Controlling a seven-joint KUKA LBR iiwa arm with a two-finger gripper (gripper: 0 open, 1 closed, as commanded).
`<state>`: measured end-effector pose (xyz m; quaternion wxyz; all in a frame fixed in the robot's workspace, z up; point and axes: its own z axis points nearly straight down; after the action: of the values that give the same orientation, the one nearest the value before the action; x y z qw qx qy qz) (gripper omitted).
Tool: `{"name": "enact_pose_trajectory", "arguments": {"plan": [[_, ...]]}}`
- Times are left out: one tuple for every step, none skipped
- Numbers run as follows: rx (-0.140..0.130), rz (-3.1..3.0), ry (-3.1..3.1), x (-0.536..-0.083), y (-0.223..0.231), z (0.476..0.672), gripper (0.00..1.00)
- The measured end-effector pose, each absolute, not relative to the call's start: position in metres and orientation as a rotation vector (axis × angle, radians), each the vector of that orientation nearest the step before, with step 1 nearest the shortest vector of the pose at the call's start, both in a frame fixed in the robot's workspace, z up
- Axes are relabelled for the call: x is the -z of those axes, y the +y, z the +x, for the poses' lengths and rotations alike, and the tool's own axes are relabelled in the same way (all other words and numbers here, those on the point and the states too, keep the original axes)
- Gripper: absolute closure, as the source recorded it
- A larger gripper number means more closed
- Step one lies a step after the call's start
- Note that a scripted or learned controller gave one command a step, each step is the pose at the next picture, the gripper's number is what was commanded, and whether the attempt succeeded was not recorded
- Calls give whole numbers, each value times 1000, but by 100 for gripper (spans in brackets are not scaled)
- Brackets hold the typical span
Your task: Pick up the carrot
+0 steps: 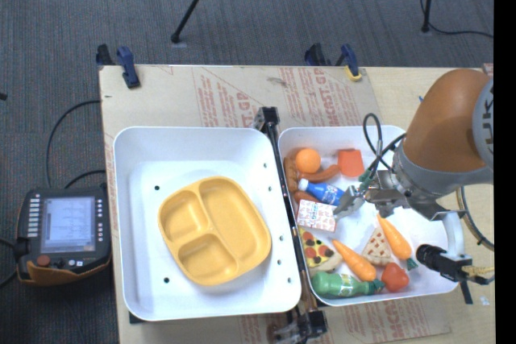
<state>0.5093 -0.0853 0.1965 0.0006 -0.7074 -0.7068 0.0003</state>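
Two orange carrots lie in the right bin [387, 133]. One carrot [355, 260] lies slanted near the front, between a pizza slice [318, 251] and a waffle wedge [375, 246]. The other carrot [395, 238] lies further right, its green tip toward the front. My gripper [364, 203] hangs over the middle of this bin, above and left of the right-hand carrot. It looks open and holds nothing. The arm's orange band [447, 121] covers the bin's right side.
The right bin also holds an orange ball [306, 160], a red block [350, 162], a blue-and-white bottle [322, 191], a small carton [314, 215], a green bottle [343, 284] and a red fruit [394, 276]. The left bin [133, 173] carries a yellow divided plate [214, 230].
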Motion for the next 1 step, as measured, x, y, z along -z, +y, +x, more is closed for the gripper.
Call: {"name": "enact_pose_trajectory", "arguments": {"plan": [[4, -2182, -2260, -89, -96, 484, 0]]}}
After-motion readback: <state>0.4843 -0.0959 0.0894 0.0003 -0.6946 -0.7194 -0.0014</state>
